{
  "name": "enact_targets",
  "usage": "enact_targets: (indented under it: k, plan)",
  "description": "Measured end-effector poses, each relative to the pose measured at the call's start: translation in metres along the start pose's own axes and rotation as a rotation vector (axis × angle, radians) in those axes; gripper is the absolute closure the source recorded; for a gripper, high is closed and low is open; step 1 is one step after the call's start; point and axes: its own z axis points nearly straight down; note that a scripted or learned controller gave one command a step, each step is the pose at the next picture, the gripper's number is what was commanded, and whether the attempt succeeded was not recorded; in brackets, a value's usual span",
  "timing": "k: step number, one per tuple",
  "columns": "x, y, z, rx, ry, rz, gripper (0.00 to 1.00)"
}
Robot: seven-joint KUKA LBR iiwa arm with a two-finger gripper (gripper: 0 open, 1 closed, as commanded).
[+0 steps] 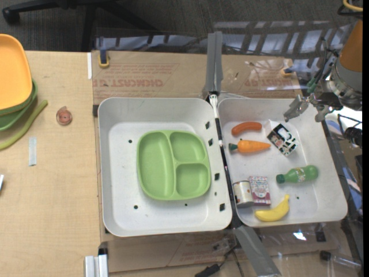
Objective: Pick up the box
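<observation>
While open, gripper [308,109] above box [282,139]

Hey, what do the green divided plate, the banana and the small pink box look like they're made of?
Green divided plate: likely moulded plastic, matte, one even colour. Banana: probably toy plastic, smooth, uniform yellow. Pink box: seemingly printed cardboard, flat faces with graphics.

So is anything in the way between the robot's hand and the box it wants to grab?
Nothing visible blocks it. The gripper hangs over the right bin's far right corner, and the box lies lower down in that bin. The black-and-white packet and green bottle sit roughly between them, but low. A can touches the box's left side.
</observation>
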Motion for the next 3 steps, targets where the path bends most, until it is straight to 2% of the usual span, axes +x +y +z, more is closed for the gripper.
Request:
enact_targets:
  k: [1, 2, 3]
  plan:
    - [0.037, -0.062, 0.076, 0.001, 0.0, 0.024, 0.0]
    - [0.075, -0.106, 0.136, -0.001, 0.001, 0.03, 0.0]
    - [0.062, -0.131, 0.136, 0.0, 0.001, 0.066, 0.0]
